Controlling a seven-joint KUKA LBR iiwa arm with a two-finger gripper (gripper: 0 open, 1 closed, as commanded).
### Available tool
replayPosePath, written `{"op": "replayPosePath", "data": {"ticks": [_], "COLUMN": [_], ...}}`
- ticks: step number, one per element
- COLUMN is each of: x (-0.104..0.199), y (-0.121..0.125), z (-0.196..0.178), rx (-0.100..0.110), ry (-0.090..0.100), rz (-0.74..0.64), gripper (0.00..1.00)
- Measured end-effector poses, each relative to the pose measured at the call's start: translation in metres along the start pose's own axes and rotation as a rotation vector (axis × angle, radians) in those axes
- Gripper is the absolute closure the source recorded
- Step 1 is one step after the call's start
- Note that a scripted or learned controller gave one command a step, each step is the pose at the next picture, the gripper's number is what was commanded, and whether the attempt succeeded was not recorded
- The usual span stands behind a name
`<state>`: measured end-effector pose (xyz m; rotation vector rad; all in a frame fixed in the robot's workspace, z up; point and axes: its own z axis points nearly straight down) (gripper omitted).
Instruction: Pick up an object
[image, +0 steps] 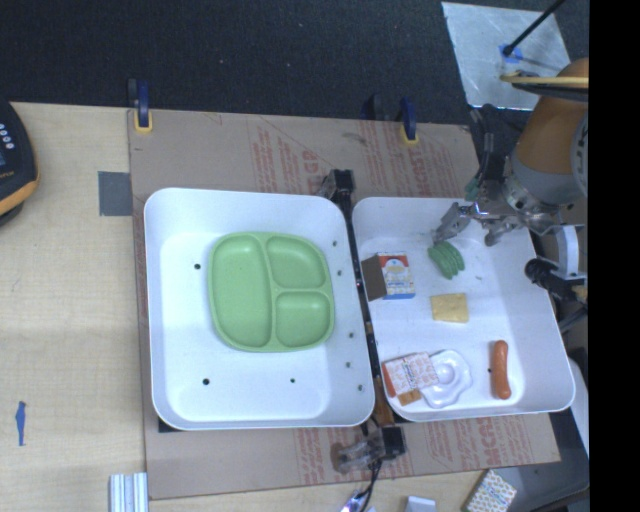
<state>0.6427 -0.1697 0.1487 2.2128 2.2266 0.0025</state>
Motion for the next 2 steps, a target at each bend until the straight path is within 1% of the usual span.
{"op": "replayPosePath", "data": {"ticks": [1,2], "x": [0.007,0.006], "y": [0.003,0.005], "z": [0.060,0.045], "rx": [0.011,0.006], "ry": [0.001,-0.001], "rz": [-0.002,-0.004], "gripper": [0.00,1.00]}}
